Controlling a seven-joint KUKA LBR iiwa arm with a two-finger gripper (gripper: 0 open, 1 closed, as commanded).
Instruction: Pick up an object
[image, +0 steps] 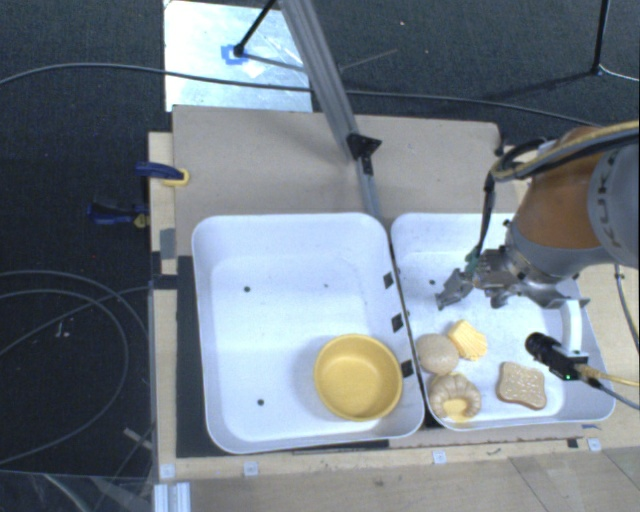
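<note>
Clamps (140, 193), one blue and one yellow-handled, grip the bench's left edge, well apart from everything else. Next comes the left bin (230, 290), which carries a yellow bowl (358, 376) near its front right corner, upright and close to the wall it shares with the right bin (425, 240). A grey pole (335, 95) slants down from the back of the scene to the point where the two bins meet.

In the right bin, four pieces of toy food lie along the front. A pale round bun (437, 353) lies just beside the shared wall, with a shell-shaped pastry (455, 397) just in front of it, the two touching or nearly so. A yellow wedge (467, 340) lies just right of the bun. A slice of toast (522, 385) lies near the front right corner, apart from the others.

The gripper (458, 290) hangs over the middle of the right bin, behind the wedge and bun, and nothing shows between its fingers. Whether they are spread or closed I cannot tell from this angle. The arm (575, 215) reaches in across the bin's right edge.

My reading is that the approach step is in hand, with no grasp made. The next move calls for coming forward over a piece, probably the wedge or bun as the nearest, then descending straight so the fingers bracket that one alone without nudging its neighbours.
</note>
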